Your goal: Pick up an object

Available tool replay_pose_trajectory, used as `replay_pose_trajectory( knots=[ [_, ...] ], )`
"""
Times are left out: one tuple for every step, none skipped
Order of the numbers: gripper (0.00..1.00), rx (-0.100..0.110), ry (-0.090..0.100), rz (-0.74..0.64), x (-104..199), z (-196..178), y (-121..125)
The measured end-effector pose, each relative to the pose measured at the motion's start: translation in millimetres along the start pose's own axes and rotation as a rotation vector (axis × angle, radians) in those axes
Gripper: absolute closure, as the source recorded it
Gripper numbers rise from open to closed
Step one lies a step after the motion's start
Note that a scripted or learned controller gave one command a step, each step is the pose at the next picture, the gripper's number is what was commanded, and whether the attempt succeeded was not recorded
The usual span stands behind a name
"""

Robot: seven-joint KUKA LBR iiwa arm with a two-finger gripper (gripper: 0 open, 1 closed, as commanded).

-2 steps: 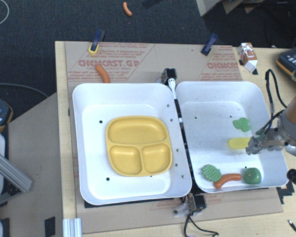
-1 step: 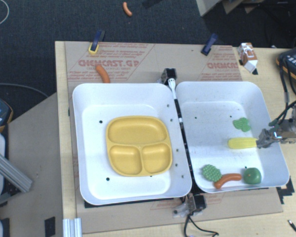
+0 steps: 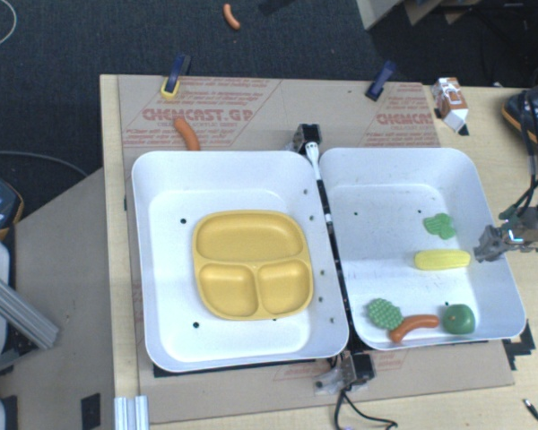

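The right bin [image 3: 403, 177] holds several toy foods. A yellow corn cob [image 3: 442, 260] lies near its right side, with a green leafy piece [image 3: 439, 226] just behind it. Along the front lie a green bumpy piece [image 3: 385, 312], an orange sausage [image 3: 412, 327] and a green ball [image 3: 459, 319]. My gripper [image 3: 490, 244] is low at the bin's right rim, a short way right of the corn cob. It is small and dark here, and nothing shows in its grasp.
The left bin [image 3: 161, 195] holds a yellow divided plate [image 3: 251, 262]. Another orange sausage [image 3: 187, 133] lies on the cardboard behind that bin. Clamps [image 3: 173, 77] [image 3: 380, 81] and a small carton [image 3: 450, 101] stand along the back edge.
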State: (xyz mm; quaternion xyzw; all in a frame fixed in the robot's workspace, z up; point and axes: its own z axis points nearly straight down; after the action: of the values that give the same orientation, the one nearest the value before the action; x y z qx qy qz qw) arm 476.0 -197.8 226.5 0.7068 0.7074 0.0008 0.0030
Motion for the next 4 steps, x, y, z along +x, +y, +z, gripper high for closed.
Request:
replay_pose_trajectory(
  knots=[
    [1.00, 0.001, 0.003, -0.006, 49, 4, 37],
    [1.00, 0.001, 0.003, -0.005, 91, -5, 62],
    [1.00, 0.001, 0.003, -0.005, 134, -9, 81],
    [1.00, 0.002, 0.002, -0.002, 155, -2, 96]
  ],
)
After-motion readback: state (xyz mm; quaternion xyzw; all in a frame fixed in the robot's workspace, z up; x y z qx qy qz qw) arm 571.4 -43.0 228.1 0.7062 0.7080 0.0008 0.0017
